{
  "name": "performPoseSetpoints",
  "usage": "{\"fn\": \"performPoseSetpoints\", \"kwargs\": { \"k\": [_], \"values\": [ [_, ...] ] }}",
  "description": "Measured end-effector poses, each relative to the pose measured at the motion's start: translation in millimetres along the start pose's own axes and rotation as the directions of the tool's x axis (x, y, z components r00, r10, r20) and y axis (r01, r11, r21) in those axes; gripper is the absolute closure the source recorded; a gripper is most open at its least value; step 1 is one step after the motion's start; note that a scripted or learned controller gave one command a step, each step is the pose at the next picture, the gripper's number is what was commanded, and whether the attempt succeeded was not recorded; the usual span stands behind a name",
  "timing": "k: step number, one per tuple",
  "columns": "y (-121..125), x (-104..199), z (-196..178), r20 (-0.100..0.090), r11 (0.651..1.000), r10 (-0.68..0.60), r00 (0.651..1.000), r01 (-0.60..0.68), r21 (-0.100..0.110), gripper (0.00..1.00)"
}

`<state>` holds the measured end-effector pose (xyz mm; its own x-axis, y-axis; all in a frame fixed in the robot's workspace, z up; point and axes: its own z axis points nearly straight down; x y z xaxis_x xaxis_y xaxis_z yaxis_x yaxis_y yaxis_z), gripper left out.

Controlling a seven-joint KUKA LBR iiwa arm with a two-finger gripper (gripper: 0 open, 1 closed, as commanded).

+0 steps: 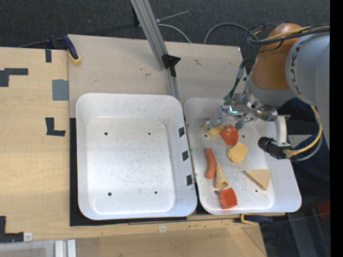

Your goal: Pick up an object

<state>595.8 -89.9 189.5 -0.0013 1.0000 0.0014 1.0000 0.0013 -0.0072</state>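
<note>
Pincer [231,118]: low over the upper part of the right bin [284,197], at the end of the grey arm with its orange band [273,63]. Whether it is open or closed cannot be told; nothing shows between its tips.

Contents, right bin: small yellow piece [213,130] and red piece [229,135], both just beside the pincer; yellow chunk [238,152]; orange sausage-shaped item [210,163]; tan cone-shaped item [220,178]; tan wedge [258,178]; second red piece [228,198]. All look like toy foods.

Left bin [86,143]: speckled white floor.

Step in hand, as judged: approach or descent onto the red or small yellow piece; no lift yet.

Next move calls for: centring on one piece, since the two lie close together, then closing and rising straight.

Writing: dark letters on the arm's grey casing [305,63], cut off and not legible. No other labels readable on the table [107,63].
</note>
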Motion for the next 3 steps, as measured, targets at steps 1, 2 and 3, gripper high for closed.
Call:
{"fn": "performPoseSetpoints", "kwargs": {
  "k": [1, 2, 3],
  "values": [
    [1.1, -0.2, -2.9, 0.001, 1.000, -0.001, 1.000, 0.001, -0.005, 0.00],
    [-4.7, -0.7, 60.9, 0.002, 1.000, 0.000, 1.000, 0.000, 0.001, 0.00],
    [-4.7, -0.2, 102.5, 0.003, 1.000, 0.000, 1.000, 0.000, -0.006, 0.00]
  ]
}}
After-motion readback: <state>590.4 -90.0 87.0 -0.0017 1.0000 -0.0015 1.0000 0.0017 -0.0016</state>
